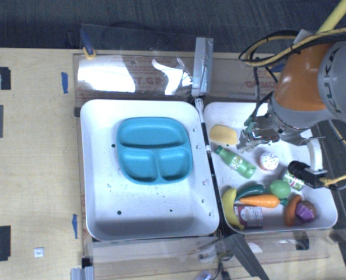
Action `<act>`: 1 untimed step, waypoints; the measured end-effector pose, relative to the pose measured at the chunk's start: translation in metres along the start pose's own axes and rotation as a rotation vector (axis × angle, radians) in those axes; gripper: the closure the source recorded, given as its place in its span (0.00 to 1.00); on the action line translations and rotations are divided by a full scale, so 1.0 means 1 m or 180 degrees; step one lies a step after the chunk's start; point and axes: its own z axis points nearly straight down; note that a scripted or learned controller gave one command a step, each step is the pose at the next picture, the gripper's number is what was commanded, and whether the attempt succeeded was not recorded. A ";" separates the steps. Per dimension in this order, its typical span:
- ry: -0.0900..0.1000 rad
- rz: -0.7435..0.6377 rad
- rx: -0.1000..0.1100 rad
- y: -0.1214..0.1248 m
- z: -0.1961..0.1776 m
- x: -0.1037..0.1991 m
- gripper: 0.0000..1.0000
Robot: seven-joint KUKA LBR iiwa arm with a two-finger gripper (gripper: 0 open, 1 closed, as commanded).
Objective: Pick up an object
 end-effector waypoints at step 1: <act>-0.0001 0.0007 0.0017 -0.002 0.002 -0.001 0.00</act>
